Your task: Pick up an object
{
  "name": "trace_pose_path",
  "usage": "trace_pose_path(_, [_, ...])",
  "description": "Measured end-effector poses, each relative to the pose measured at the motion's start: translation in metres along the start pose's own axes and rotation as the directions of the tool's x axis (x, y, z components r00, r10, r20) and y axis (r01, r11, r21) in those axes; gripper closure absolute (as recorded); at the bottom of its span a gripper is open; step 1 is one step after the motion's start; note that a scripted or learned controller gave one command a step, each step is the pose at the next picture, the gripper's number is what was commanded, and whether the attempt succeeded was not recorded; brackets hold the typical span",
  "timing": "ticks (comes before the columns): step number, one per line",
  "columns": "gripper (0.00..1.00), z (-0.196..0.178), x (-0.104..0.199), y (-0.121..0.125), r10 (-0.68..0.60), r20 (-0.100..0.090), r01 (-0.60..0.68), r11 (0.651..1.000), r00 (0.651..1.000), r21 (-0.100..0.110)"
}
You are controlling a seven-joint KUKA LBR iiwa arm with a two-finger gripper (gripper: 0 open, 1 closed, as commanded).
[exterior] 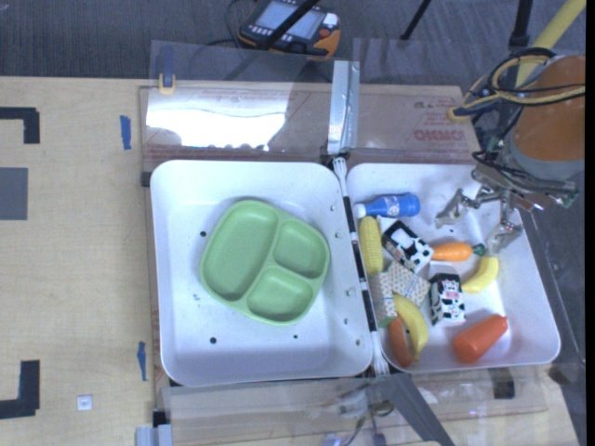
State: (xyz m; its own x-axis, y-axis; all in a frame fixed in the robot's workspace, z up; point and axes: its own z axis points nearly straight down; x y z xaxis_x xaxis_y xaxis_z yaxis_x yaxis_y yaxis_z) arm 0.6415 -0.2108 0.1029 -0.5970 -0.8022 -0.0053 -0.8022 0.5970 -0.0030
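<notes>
The gripper (479, 219) hangs wide open, holding nothing, over the right bin (544, 337), far side. The carrot (453, 251) lies just below; straddle it across its narrow width, clear of the banana (481, 273).

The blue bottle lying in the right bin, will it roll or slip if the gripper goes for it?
The blue bottle lies on its side near the right bin's back wall, so a nudge would probably roll it. Its smooth, rounded body looks slippery, so the fingers may skid off. It looks like a light toy, likely easy to lift. The gripper hovers open beside it.
</notes>
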Motion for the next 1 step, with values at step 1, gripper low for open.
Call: trace_pose_path(1, [0.0, -0.0444, 0.0525, 0.0509, -0.032, -0.001, 0.032, 0.999, 0.999, -0.001])
